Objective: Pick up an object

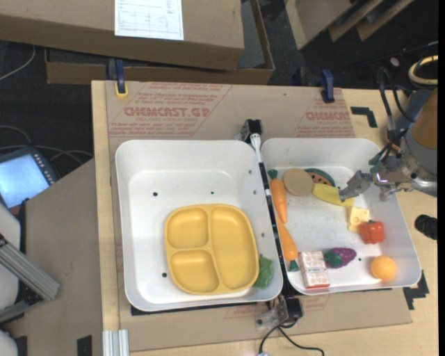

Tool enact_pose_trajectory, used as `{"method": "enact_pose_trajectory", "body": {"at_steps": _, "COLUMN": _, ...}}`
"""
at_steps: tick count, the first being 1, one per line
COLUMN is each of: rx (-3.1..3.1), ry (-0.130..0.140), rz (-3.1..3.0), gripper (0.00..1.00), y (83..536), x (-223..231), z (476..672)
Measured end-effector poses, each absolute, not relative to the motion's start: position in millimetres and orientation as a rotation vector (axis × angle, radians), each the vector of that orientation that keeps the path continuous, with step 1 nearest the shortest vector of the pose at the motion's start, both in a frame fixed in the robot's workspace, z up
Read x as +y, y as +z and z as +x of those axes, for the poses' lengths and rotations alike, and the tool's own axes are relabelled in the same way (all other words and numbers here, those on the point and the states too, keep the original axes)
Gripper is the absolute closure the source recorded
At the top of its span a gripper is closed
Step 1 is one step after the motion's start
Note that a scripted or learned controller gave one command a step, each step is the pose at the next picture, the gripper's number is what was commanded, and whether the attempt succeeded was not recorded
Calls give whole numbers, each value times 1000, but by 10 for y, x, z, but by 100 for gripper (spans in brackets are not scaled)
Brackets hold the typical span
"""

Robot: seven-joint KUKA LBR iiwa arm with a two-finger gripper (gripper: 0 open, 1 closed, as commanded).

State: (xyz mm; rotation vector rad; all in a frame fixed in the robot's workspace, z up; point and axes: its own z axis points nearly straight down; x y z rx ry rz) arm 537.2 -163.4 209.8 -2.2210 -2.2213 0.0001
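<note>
Banana point(328, 194) lying crosswise, jaws point(361, 182) just beside

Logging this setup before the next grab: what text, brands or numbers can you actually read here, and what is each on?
"CHEMCAST GP", red print, partly cut off: on the brown board under the bins, near its top left.
The same red print, only partly legible: on the board near its top right.
Printed sheet on the cardboard box: too small to read.
Small carton in the right bin: label too blurred to read.

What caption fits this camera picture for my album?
Gripper hovers over the right bin of toy food near a banana; a yellow plate sits in the left bin.
</note>
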Motion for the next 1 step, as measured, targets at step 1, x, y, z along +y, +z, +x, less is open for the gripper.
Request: {"method": "enact_pose_trajectory", "body": {"at_steps": 1, "rx": -2209, "ry": 7, "rz": -2221, "gripper": 0, "y": 1419, "x": -1967, "z": 4748}}
